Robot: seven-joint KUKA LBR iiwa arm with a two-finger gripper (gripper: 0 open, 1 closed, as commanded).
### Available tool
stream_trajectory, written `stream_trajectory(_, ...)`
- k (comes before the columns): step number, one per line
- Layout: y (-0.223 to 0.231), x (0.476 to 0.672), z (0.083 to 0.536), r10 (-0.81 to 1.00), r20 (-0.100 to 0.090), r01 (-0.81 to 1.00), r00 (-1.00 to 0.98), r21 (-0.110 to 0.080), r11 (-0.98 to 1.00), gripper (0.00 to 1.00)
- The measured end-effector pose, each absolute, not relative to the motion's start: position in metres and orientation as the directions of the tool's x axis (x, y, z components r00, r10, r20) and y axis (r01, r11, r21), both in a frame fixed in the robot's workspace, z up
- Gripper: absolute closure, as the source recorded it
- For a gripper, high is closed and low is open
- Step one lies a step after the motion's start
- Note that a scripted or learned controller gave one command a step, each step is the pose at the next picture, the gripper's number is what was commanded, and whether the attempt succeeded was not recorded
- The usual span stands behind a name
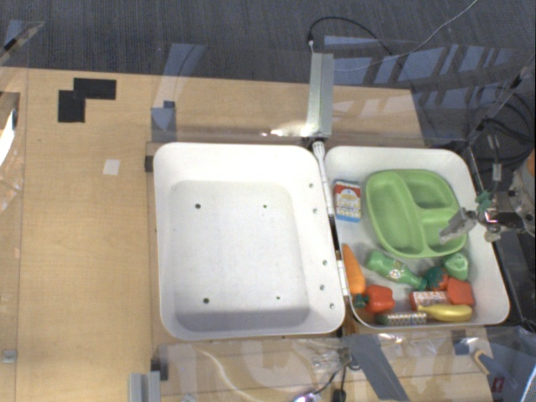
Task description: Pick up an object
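Observation:
The right bin [394, 152] holds a green divided plate [406, 212], a small red and white carton [347, 201], an orange carrot [354, 272], a red pepper [378, 298], a yellow banana [446, 312], a green bottle-like toy [390, 266] and several other small toys along the front. My gripper [459, 224] reaches in from the right and hangs over the right rim of the green plate. Nothing shows in its grasp.
The left bin [234, 241] sits beside the right one, with a shared rim between them. A metal post [321, 90] stands behind that rim. Cables [494, 153] hang at the right edge. Bare wooden bench [75, 249] lies to the left.

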State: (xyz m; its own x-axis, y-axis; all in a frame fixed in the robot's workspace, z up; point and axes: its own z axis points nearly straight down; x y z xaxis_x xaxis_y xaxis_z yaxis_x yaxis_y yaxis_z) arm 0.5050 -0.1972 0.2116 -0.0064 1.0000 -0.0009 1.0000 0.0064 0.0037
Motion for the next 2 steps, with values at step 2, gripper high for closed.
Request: stream_trajectory(2, -0.1490, 0.5700, 0.1641, 0.977, 0.001, 0.977, 0.214, 0.003, -0.214, 0.00)
